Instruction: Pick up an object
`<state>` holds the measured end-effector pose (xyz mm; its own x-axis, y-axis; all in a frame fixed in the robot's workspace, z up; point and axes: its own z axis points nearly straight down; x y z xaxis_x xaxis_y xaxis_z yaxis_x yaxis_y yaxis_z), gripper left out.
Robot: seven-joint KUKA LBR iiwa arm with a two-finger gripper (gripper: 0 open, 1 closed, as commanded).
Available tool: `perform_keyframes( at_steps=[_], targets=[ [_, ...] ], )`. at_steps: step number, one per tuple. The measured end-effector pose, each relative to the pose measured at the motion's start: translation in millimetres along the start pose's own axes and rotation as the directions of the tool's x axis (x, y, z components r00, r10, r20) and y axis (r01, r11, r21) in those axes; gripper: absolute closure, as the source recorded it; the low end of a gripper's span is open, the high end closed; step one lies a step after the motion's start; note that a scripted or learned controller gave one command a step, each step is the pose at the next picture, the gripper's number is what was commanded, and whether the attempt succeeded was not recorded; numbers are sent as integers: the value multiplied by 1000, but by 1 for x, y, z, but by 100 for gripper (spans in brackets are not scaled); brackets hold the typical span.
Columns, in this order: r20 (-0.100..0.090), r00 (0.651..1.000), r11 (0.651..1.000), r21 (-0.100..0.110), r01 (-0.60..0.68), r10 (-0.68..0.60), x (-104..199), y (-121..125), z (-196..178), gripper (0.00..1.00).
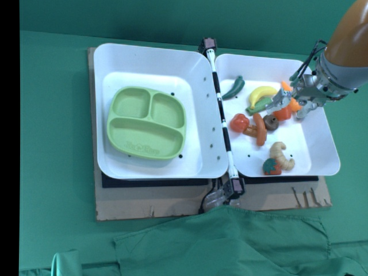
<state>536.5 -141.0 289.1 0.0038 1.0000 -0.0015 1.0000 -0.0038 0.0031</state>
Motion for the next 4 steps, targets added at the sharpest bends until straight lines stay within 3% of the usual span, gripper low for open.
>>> perform_keyframes(
  at_steps=[1,2,3,4],
  targets=[
    [1,1000,1000,5,-5,5,-42,-19,53,0],
    [3,1000,1000,-6,4,-4,-46,64,80,0],
    [3,1000,1000,-9,4,-4,-45,136,59,0],
    [7,1000,1000,-10,-1,1,-47,134,46,100]
  ],
)
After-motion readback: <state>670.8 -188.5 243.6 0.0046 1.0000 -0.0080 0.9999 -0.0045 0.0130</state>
